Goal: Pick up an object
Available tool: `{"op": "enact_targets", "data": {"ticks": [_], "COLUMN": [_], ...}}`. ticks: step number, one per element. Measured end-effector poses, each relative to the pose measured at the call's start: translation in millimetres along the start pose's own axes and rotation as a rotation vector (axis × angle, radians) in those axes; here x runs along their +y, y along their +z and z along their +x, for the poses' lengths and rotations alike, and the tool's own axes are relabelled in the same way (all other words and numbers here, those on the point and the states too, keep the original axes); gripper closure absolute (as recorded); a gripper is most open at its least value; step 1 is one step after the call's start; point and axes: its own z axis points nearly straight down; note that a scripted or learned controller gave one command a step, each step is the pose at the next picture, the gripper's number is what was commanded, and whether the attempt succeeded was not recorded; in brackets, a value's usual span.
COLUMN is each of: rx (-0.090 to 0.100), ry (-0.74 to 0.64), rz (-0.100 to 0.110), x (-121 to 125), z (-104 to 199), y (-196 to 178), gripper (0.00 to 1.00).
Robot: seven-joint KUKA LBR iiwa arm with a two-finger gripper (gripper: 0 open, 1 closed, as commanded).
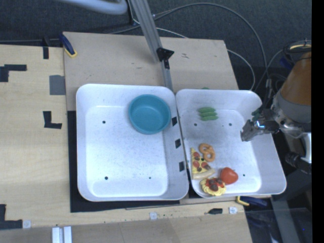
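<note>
Lying well left of gripper [251,131]: green toy [207,113].

Two shallow white plastic bins [91,151] side by side on a tan wooden bench [30,135], grey metal pole [149,29] slanting overhead, black cables [212,9] on dark floor

A pale wooden bench [30,135] stands on dark carpet [243,14], with grey cables [253,34] trailing across it
</note>
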Motion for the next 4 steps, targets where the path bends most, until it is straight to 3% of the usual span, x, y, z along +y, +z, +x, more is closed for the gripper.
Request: {"op": "enact_targets", "data": {"ticks": [1, 4], "rx": [0.000, 0.002], "ry": [0.001, -0.004], "rz": [0.003, 0.004], "x": [0.4, 43.2], "z": [0.1, 172.8], "y": [-18.6, -21.0], "gripper": [1.00, 1.00]}}
